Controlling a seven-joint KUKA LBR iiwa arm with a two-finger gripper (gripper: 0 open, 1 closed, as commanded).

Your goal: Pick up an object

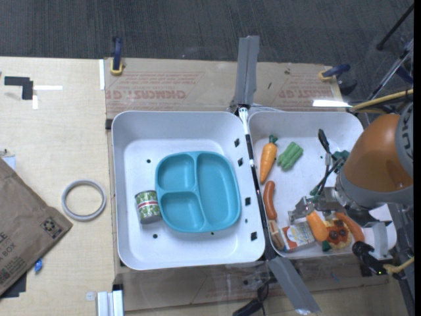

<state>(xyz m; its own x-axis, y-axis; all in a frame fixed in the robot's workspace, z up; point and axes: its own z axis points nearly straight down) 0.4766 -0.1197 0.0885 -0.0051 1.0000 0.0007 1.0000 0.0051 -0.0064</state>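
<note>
In the right bin [342, 114], the gripper [314, 206] sits low among a cluster of toy food [322, 229], grip state indeterminable, arm hiding items behind; beyond lie a sausage [270, 199], carrot [267, 159] and green pod [289, 155].

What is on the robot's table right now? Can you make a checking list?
Surface: bench bearing a left bin and a right bin, side by side.
Job's things: right bin holds a carrot, green pea pod, sausage, snack packet and pizza slice. Left bin holds a teal divided plate with a small can beside it.
Clutter: tape ring and cardboard box on the bench.
Grippers: gripper low over the right bin's food pile; hold unclear.
Cables: black cable by the arm.
Surroundings: dark floor.
</note>
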